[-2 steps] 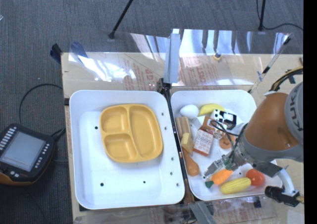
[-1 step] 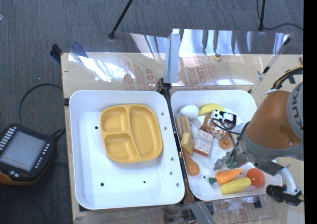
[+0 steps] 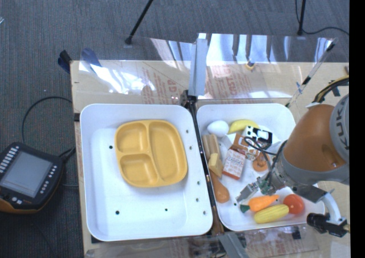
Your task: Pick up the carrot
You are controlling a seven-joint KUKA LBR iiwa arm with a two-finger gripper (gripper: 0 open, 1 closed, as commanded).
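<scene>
Because the carrot (image 3: 263,202) lies near the front edge of the right bin (image 3: 285,115), wedged between a corn cob (image 3: 271,213) and a tomato (image 3: 293,203), the pincer (image 3: 255,188) hangs just above its green end, likely lining up a grasp; whether it is open or closed I cannot tell. Other toy foods crowd that bin's left side, leaving little room. The left bin (image 3: 97,194) carries a yellow divided plate (image 3: 151,152). Both sit on a cardboard-covered tabletop (image 3: 114,80) over grey carpet, a pendant (image 3: 25,178) on the floor.
</scene>
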